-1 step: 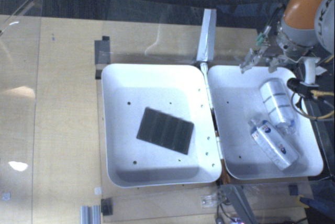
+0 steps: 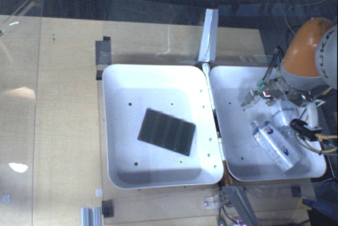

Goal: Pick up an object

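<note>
While a dark pad (image 2: 167, 131) occupies the left bin (image 2: 116, 87) — a bottle (image 2: 275, 147) lies right

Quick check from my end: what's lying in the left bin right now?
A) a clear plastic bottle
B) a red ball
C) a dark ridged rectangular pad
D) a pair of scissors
C: a dark ridged rectangular pad lies flat and tilted on the floor of the left bin; the clear bottle is in the right bin, beside the arm.
</note>
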